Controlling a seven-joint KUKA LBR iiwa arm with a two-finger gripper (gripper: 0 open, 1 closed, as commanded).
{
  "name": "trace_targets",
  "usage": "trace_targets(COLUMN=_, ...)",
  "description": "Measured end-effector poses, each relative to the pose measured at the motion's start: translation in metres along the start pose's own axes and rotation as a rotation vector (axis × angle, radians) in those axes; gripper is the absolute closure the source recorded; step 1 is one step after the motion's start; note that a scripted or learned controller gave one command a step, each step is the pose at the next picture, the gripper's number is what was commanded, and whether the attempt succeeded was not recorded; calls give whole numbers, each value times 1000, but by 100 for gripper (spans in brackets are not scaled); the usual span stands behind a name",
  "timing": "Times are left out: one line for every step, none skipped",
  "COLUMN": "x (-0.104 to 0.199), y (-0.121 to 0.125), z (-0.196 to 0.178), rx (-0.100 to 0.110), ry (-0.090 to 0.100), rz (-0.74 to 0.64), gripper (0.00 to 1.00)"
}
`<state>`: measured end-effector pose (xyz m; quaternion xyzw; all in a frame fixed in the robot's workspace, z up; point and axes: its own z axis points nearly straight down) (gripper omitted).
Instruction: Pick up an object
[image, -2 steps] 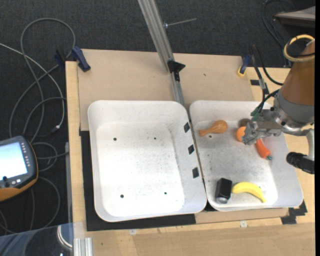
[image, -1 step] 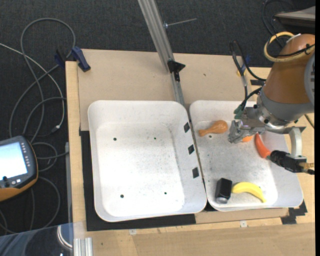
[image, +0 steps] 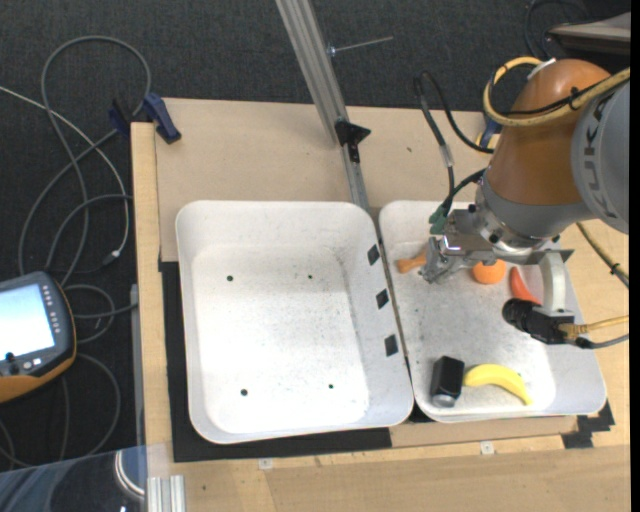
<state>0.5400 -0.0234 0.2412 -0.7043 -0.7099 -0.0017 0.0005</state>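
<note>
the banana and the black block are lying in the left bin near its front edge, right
Not quite. In the camera view the banana and the black block lie side by side near the front edge of the right bin, not the left bin.

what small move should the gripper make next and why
Probably a short drop straight down. The gripper hangs over the right bin by a small orange piece, with an orange ball beside it; nothing shows between its fingers.
</note>
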Motion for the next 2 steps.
trace_targets(x=51, y=-6, z=-7, rx=0, ry=0, rz=0, gripper=100)
trace_targets(x=100, y=-9, z=8, rx=7, ry=0, rz=2, gripper=100)
